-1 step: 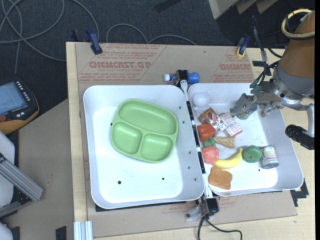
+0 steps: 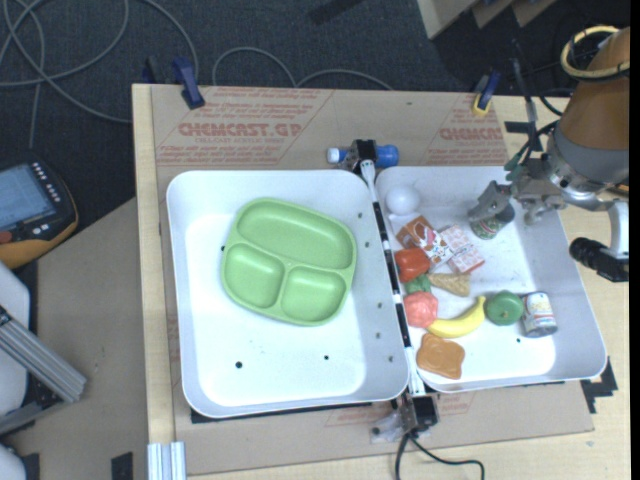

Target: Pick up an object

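My gripper [image 2: 492,211] hangs over the upper middle of the right bin [image 2: 570,298], reaching in from the right. A small grey, can-like thing with a greenish rim [image 2: 487,228] sits right at its tip, and I cannot tell whether it is gripped. To the left and below lie a white ball [image 2: 402,200], a red-and-white packet [image 2: 418,234], a pink-and-white packet [image 2: 460,252], a red tomato [image 2: 411,264], a banana [image 2: 458,322], a green fruit [image 2: 503,309] and a small tin [image 2: 539,314].
The left bin [image 2: 200,268] holds a green divided plate [image 2: 288,261]. An orange bread-like piece [image 2: 441,356] and a pink fruit [image 2: 421,309] lie near the right bin's front left. Blue clamps [image 2: 187,83] grip the bench's back edge.
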Controlling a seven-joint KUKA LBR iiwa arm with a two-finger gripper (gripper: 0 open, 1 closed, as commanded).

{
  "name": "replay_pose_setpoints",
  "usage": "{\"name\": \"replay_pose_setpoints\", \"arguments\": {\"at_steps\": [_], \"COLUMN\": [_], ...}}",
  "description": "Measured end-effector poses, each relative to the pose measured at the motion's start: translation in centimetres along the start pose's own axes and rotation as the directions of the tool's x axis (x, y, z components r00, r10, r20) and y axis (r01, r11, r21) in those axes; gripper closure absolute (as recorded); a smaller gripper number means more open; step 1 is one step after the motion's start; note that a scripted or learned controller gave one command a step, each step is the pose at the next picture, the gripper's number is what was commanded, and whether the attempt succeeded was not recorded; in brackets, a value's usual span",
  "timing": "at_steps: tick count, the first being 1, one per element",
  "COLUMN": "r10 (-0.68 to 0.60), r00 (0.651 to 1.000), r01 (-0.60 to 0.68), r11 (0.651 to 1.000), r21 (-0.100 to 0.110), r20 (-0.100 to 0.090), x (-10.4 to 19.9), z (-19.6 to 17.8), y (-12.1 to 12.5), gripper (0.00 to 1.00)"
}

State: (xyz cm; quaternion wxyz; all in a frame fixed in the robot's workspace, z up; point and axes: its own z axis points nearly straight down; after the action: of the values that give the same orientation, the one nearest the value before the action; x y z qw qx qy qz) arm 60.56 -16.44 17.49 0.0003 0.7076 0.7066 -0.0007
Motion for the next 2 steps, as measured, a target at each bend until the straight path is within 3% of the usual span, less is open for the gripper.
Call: {"name": "replay_pose_setpoints", "arguments": {"at_steps": [1,2], "r10": [0.0,0.0], "r00": [1.0,1.0], "r01": [0.0,0.0], "r11": [1.0,1.0], "r21": [-0.007,0.001], "r20": [0.002,-0.002], "x": [0.9,2.1], "z": [7.5,9.1], "y": [-3.8,-9.5], "gripper": [0.0,0.0]}}
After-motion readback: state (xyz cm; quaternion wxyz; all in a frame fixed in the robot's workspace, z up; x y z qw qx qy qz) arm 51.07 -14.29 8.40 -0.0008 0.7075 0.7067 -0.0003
